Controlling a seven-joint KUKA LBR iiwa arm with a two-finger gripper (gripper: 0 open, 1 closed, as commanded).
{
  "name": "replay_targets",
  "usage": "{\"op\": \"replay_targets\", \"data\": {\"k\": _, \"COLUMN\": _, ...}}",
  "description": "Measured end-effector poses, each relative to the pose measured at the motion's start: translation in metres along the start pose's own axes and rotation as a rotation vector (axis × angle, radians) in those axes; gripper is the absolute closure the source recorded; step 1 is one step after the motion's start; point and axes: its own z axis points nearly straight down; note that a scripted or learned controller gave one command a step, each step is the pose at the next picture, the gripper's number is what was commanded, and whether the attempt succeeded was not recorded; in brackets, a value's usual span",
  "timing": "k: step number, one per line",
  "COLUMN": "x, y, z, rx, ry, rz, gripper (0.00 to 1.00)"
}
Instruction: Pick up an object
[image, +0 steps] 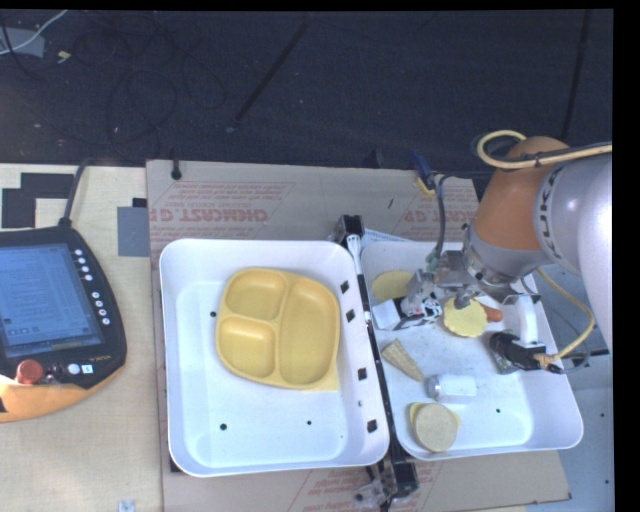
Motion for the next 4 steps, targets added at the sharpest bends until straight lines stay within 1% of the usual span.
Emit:
{"op": "replay_targets", "data": {"k": 3, "x": 0.0002, "y": -0.0004, "z": -0.0001, "rx": -0.002, "ry": 0.000, "rz": 0.002, "gripper": 0.00}}
{"op": "replay_targets", "data": {"k": 4, "x": 0.0000, "y": 0.0009, "z": 0.0003, "rx": 0.000, "ry": 0.000, "rz": 0.000, "gripper": 0.00}}
